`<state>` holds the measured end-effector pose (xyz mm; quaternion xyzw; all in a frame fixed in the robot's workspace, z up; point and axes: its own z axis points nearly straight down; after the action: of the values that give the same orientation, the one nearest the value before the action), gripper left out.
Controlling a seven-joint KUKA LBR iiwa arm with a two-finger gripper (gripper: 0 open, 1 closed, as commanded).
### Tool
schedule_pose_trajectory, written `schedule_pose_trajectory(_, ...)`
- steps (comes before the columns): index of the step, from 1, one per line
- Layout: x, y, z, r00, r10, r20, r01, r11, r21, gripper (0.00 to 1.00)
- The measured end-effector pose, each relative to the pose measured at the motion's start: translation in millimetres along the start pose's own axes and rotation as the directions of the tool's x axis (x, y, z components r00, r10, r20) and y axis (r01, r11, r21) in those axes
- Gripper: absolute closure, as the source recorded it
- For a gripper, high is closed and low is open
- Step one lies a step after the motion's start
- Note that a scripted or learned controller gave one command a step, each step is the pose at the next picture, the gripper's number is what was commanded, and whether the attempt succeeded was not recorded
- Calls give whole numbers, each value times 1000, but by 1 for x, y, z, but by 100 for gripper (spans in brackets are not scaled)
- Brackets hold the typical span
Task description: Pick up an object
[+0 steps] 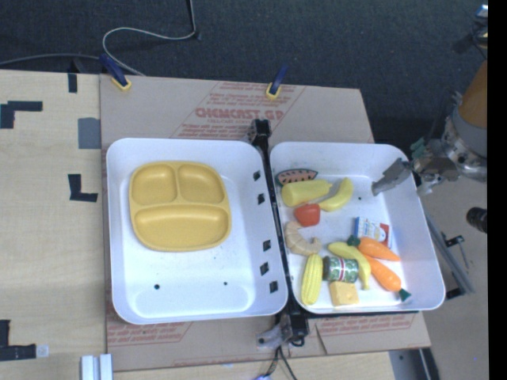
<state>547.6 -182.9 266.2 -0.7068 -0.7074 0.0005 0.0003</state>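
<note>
Cheese wedge (343, 293): lower edge of right bin (420, 236), beside green can (342, 269) and corn cob (312, 279).
Carrots (380, 264): two, lower right of that bin, near small carton (371, 229).
Upper cluster: watermelon slice (296, 176), yellow block (304, 191), banana (337, 195), tomato (307, 214), shrimp (302, 240).
Left bin (119, 236): yellow divided plate (180, 205), upper part.
Gripper (394, 177): right of frame, above right bin's upper right corner, holding nothing; fingers' spread cannot be told.

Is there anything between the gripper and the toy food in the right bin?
Nothing visible. The gripper sits over the right bin's far right edge, with bare white floor between it and the nearest pieces, the banana and carrot.
</note>
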Motion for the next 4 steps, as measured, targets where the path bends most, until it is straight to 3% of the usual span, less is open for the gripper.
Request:
schedule_pose_trajectory(1,19,90,161,1000,0,4,0,1000,-16,0)
schedule_pose_trajectory(2,20,90,152,1000,-1,3,1,1000,-15,100)
schedule_pose_trajectory(3,45,51,53,1000,-1,0,1,1000,-4,100)
schedule_pose_trajectory(4,45,50,54,1000,-1,-1,1,1000,0,0)
